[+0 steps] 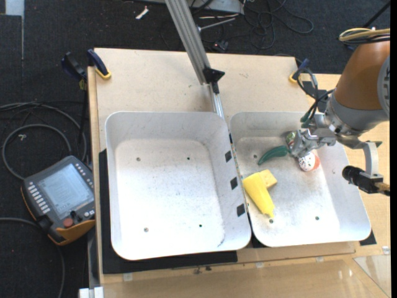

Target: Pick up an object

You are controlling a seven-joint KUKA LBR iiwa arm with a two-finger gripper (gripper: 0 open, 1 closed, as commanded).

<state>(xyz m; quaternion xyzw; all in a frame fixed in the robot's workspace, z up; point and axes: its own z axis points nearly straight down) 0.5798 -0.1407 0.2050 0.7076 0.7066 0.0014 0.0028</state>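
The right bin point(347, 228) holds a yellow wedge-shaped object point(259, 191), a green curved object point(272, 154) and a small white-and-orange object point(307, 162). The fingers point(300, 146) hover low just beside the green piece's end, the white-and-orange one just below them; whether they are spread or closed I cannot tell. The left bin point(124, 129) sits well left of them. Both rest on a tan table point(161, 79); a teach pendant point(59, 194) lies on the dark floor point(37, 54).

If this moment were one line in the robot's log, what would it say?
gripper: low in right bin | beside: green object, white-and-orange object | yellow object: untouched | pick: unconfirmed
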